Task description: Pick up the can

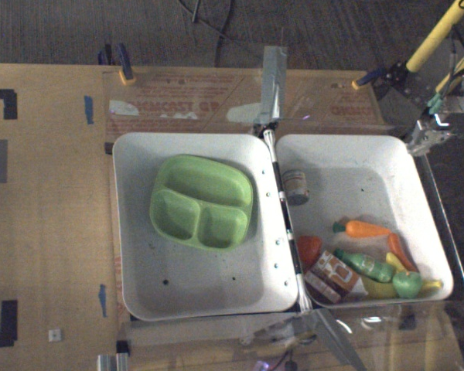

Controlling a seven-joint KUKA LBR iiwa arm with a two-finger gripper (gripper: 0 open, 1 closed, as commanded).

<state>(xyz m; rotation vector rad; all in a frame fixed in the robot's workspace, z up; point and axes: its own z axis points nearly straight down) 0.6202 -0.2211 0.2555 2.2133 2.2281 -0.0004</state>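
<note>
A green divided plate is seen in the left bin, far to the left of the gripper and lower in the view. The plate has three compartments and lies flat, near the middle of that bin.

Further right, the can is found in the right bin, against the bin's left wall beside the divider between the two bins. It appears to lie tilted or on its side, though that is hard to judge at this size. It is well to the left of the gripper and somewhat below it, untouched.

Nearer the gripper's side, but well below it, a cluster of toy food is gathered in the bin's near right corner: a red piece, a small brown carton, a green bottle, an orange carrot and a yellow banana.

The gripper is held at the far right corner of the right bin, just at or outside its rim, apart from every object. Whether its fingers are spread or pressed together cannot be told; nothing is seen between them.
</note>
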